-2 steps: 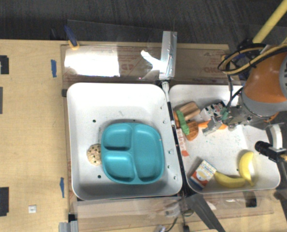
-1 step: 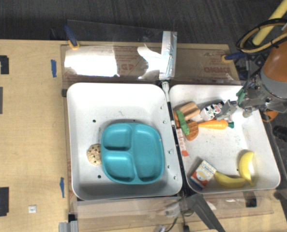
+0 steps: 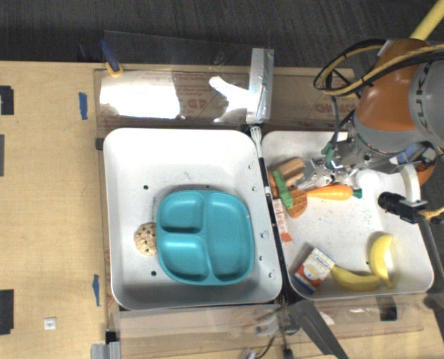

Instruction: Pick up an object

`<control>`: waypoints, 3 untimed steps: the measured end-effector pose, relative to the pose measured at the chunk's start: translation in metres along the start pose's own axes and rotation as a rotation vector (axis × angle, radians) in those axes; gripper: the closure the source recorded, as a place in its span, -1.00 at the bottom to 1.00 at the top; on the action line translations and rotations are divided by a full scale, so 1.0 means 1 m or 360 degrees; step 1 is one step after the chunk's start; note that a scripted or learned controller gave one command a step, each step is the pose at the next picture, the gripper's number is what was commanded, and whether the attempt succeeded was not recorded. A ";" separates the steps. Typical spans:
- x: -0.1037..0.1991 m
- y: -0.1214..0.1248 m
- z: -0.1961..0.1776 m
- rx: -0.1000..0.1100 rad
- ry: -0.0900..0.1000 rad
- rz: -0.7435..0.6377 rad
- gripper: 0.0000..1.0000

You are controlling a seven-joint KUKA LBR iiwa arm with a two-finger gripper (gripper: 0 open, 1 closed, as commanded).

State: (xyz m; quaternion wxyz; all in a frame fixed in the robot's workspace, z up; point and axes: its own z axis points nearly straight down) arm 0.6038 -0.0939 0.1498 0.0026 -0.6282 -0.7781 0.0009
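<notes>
Two white bins: left bin held teal tray | gripper over carrot near right bin's far-left edge, grip state unreadable | banana near-right

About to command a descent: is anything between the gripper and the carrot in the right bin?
Nothing visible. The gripper hangs directly over the carrot, near its middle. A brown block and an orange piece lie close on the camera-left side, crowding the carrot's tip without covering it. The banana lies well away.
</notes>
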 end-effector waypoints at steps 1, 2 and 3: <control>-0.025 -0.014 0.039 -0.0055 -0.0024 -0.0006 -1.00; -0.038 -0.025 0.047 -0.0072 -0.0033 -0.0114 -1.00; -0.045 -0.035 0.048 -0.0070 -0.0036 -0.0215 -1.00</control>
